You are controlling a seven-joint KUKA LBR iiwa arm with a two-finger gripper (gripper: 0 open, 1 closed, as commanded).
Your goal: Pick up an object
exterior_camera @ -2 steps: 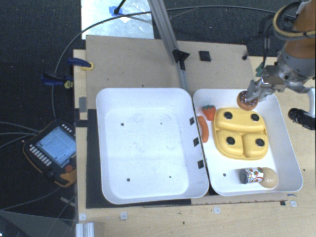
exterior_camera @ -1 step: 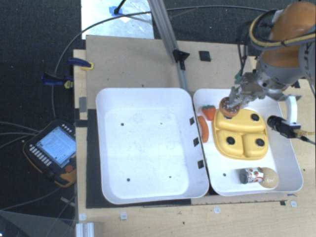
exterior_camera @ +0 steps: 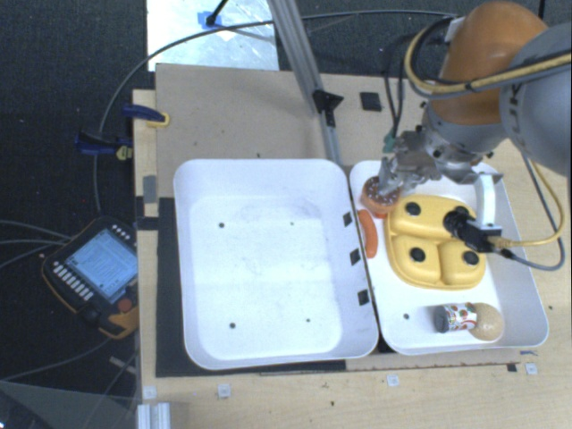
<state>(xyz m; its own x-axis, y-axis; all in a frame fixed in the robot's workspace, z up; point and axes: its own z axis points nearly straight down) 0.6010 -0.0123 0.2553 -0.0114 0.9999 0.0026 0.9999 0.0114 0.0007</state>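
Camera view from above the bench: my claw (exterior_camera: pixel 391 184) is down over the far left corner of the right bin (exterior_camera: pixel 404 327), hanging off my arm (exterior_camera: pixel 483 52), which comes in from the right. Honestly can't tell if the claw is open or closed from this angle, the wrist hardware blocks it, so I'm not claiming I've got anything.

Right under the claw there's a round reddish-brown thing (exterior_camera: pixel 375 202), partly hidden, sitting in that corner of the bin. The claw looks like it's on or just above it, can't say which.

Other stuff in the same bin: a thin orange stick (exterior_camera: pixel 368 232) lying along the left wall just below the round thing, a big yellow block (exterior_camera: pixel 429 244) with dark dots on top in the middle, close beside both, and nearer the front a small printed can (exterior_camera: pixel 454 317) on its side with a tan ball-ish thing (exterior_camera: pixel 487 322) touching its right end.

The left bin (exterior_camera: pixel 259 248) sits just beside, edges nearly meeting
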